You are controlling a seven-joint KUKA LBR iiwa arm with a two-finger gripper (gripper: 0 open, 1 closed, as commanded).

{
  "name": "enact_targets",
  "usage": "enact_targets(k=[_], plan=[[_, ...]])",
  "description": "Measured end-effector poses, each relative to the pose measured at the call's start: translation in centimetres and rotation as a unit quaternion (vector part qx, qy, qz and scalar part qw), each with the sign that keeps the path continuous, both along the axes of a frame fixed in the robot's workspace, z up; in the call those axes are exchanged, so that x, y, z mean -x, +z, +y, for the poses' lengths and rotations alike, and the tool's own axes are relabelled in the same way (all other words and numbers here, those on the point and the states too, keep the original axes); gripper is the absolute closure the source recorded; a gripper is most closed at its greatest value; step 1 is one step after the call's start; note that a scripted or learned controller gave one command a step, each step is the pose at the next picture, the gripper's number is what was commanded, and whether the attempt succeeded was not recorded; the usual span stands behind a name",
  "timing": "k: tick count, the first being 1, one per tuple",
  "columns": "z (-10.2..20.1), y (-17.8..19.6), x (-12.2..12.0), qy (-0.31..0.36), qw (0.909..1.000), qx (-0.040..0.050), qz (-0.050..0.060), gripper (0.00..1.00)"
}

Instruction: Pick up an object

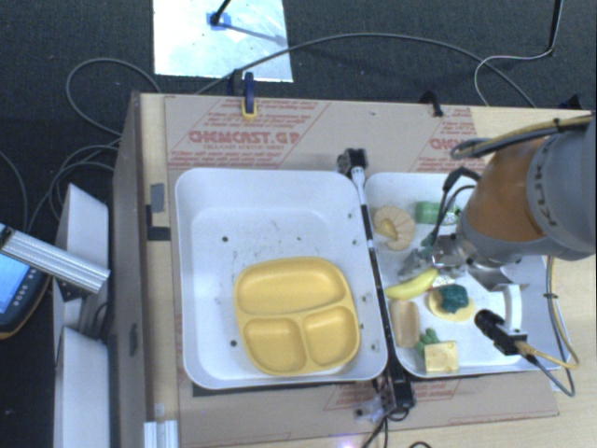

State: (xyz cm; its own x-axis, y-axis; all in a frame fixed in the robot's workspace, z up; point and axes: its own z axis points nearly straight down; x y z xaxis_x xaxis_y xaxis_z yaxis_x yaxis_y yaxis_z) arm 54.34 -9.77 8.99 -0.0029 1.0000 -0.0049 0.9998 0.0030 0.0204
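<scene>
Several items crowd the right bin (522,367); gripper (431,258) should target the banana (411,286) alone. Grip state's impossible to tell.

On the desk (280,119) two white bins sit side by side. The left bin (201,250) holds a yellow divided tray (297,314) lying toward its near right corner. The right bin (536,343) holds a banana (411,287), a tan ridged piece (394,225) near its far left corner, a green item (427,212) beside that, a yellow block (440,356) at the near edge and a teal piece on a yellow disc (452,300). The arm (532,199) reaches over this bin, its claw (438,255) low, just above the banana.
</scene>
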Motion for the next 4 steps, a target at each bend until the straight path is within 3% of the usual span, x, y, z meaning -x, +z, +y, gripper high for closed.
enact_targets(k=[1,3,4], plan=[[-0.1,0.0,0.2,0.000,1.0000,-0.0002,0.000,0.00],[0.1,0.0,2.9,-0.001,1.0000,0.0009,-0.001,0.00],[-3.2,4.9,2.4,-0.001,1.0000,-0.0017,0.008,0.00]])
